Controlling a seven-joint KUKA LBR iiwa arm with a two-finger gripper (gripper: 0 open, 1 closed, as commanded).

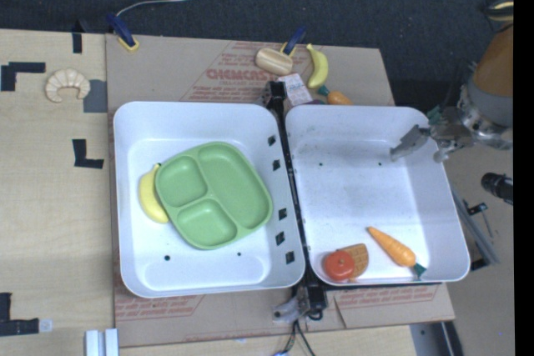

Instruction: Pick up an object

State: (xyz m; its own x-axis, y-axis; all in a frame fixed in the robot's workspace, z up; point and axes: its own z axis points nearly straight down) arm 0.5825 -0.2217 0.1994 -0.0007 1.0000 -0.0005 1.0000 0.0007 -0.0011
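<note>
In the right bin (380, 179), an orange carrot (392, 247) lies near the front right corner. A red tomato (338, 264) and a brown bread piece (358, 258) sit side by side at the front wall. My gripper (424, 147) hovers over the bin's far right edge, well behind the carrot. It is open with nothing between its fingers. In the left bin (133, 137), a green divided plate (213, 194) partly covers a yellow banana (151, 197) on its left.
Behind the bins on the cardboard lie a bread roll (274, 60), a second banana (317, 65), a small packet (294, 87) and an orange item (338, 98). A croissant (68, 85) lies on the bench at far left. The middle of the right bin is bare.
</note>
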